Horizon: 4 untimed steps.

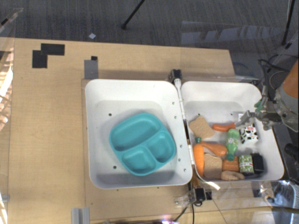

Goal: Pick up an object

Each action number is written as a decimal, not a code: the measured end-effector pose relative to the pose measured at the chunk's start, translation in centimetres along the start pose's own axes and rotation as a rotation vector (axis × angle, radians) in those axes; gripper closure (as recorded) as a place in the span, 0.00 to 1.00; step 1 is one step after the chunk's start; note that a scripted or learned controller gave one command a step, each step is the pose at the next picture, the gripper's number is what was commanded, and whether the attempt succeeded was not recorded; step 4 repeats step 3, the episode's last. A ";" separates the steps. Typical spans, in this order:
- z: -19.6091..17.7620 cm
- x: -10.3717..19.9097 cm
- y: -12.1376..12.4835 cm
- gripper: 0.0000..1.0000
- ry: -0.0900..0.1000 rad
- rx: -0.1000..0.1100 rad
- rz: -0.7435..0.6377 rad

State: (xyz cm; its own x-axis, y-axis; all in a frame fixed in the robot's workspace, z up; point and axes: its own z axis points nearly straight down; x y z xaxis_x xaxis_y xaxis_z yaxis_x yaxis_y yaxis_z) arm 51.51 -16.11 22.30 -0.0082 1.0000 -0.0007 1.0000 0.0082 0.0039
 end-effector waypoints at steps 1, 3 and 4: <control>11.5 -4.2 2.7 0.00 0.005 0.009 0.125; -1.7 1.0 4.1 1.00 0.001 -0.011 0.262; -1.7 1.0 4.1 1.00 0.001 -0.011 0.262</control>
